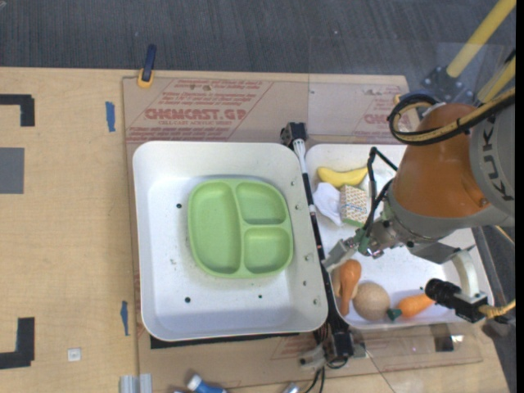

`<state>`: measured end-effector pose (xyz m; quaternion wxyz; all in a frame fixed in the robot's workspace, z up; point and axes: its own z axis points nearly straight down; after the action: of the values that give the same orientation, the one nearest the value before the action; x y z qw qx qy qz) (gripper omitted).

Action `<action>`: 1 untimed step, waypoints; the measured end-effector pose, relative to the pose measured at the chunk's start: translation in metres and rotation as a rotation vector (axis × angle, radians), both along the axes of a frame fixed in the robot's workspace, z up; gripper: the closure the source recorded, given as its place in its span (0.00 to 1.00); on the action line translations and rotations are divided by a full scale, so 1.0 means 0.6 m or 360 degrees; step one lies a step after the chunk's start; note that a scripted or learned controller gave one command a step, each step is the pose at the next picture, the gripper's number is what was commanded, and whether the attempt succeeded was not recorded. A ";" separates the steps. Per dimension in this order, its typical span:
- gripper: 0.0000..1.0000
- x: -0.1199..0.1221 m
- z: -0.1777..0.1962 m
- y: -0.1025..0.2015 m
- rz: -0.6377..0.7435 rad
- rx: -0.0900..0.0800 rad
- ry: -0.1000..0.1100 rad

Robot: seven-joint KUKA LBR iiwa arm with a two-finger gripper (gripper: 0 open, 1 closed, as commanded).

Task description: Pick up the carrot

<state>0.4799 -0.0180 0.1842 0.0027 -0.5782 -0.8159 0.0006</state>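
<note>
Seen from above at a slant, the wooden tabletop (65, 244) carries two shallow white bins side by side. At the left, the larger bin (155, 219) holds a light green divided plate (240, 228) with three compartments, lying flat near its middle.

To the right, the second bin (483, 256) is partly covered by my arm (438, 174), grey with a wide orange band, which reaches in from the right edge. My tool (360, 242) sits low over this bin's left half, near the wall between the bins. I cannot tell whether it is open or closed; the wrist hides too much of it, and nothing shows gripped in it.

Just below the tool lies an orange, pear-shaped piece (348, 281), pointing toward the near edge. Touching its right side is a round tan ball-like thing (371, 300). The carrot (413, 305) lies on the bin floor just right of that, orange with a green end, near the bin's near rim and apart from my tool.

Farther back in this bin, a yellow banana (342, 175) lies near the far wall. Below it sit something crumpled and white (327, 201) and a small pale box (355, 204).
</note>
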 end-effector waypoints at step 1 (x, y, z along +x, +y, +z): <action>0.00 0.001 0.000 -0.004 -0.0193 -0.0004 -0.0010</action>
<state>0.4802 -0.0201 0.1841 -0.0006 -0.6266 -0.7794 -0.0003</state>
